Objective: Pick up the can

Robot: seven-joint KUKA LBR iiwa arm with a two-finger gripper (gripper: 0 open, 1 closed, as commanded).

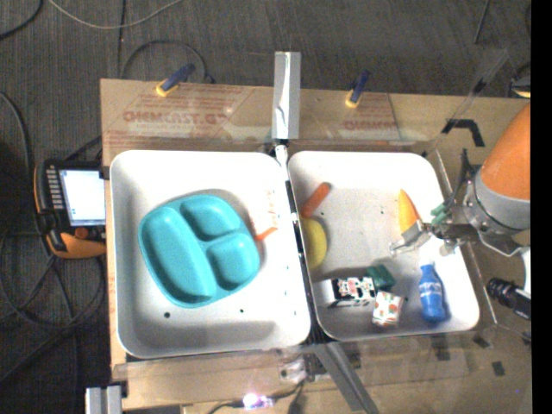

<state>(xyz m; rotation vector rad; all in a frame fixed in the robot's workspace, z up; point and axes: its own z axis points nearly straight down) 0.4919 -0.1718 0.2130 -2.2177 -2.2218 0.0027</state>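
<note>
Dark carpet with loose cables lies around the worktop (116,119), which carries two white bins side by side. Left bin (129,231) holds a big teal plate (200,248) w/ three compartments, and a small orange piece (265,231) lies just beside its right edge.

Right bin (362,166) has more things: an orange carrot (314,198) near the top left, a yellow round thing (314,241) under it against the left wall, and a yellow-orange piece (407,210) at the right. At the bottom lie a black-and-white box (352,290), a dark green thing (379,277) touching it, and the can (388,309), white w/ red marks, on its side near the front wall. A blue bottle (431,293) lies just right of the can.

The arm (509,179) comes in from the right, and its claw (412,236) hangs above the right part of this bin, approx. between the yellow-orange piece and the bottle, apart from the can. The claw is slightly open, nothing between its fingers.
</note>
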